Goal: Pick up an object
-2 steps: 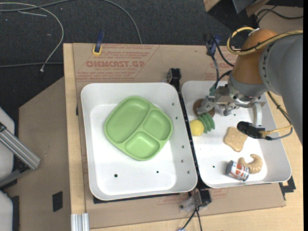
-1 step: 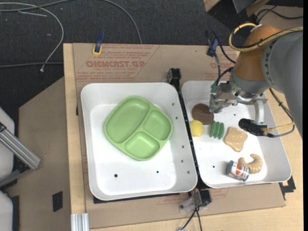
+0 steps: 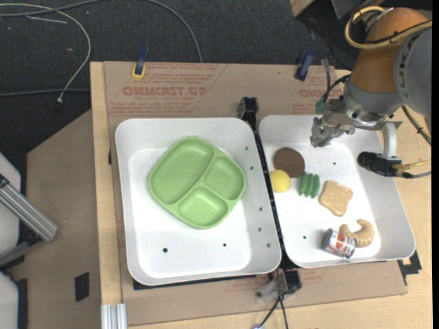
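Note:
My gripper [image 3: 320, 140] hangs over the far part of the right bin [image 3: 391, 204], pointing down, just right of and behind a brown round patty [image 3: 289, 161]. Nothing shows between its fingers. Below the patty lie a yellow lemon [image 3: 279, 181] and a green ridged piece [image 3: 309, 185]. Further toward the front sit a tan cracker [image 3: 336, 197], a croissant [image 3: 363, 232] and a small can [image 3: 338, 242] lying on its side.
The left bin [image 3: 137, 245] holds a green divided plate [image 3: 197, 182]. A black clamp [image 3: 247, 107] sits at the back where the two bins meet. A black cable fitting [image 3: 378, 163] juts over the right bin's right side.

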Available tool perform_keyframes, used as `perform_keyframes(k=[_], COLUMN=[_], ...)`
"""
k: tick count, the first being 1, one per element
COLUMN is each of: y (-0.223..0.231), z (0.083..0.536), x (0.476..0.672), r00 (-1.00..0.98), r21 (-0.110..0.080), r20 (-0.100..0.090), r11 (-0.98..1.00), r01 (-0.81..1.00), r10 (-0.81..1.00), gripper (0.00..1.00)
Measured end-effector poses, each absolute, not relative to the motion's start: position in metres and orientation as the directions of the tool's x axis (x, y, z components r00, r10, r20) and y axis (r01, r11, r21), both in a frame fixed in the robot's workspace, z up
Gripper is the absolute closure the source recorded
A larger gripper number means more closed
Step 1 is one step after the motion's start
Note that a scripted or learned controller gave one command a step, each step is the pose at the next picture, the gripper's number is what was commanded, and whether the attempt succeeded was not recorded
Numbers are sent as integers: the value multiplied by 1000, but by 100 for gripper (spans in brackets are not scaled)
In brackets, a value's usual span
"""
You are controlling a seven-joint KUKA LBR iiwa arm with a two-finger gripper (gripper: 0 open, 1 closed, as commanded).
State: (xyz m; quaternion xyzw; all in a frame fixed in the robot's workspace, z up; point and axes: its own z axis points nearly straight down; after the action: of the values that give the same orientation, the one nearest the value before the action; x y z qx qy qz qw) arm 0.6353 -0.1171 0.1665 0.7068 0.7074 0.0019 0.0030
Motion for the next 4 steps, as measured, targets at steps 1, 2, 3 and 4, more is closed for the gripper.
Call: perform_keyframes(k=[1, 2, 3, 4], y=[-121, -121, -73, -24], z=[229, 264, 266, 255], x=[631, 633, 640, 640], r00=[-1, -1, -4, -4], r21=[5, 5, 2, -2], r20=[-1, -1, 0, 1], r11=[1, 1, 4, 4], r01=[1000, 1000, 1000, 1000], r10=[1000, 1000, 1000, 1000], gripper=[100, 100, 100, 100])
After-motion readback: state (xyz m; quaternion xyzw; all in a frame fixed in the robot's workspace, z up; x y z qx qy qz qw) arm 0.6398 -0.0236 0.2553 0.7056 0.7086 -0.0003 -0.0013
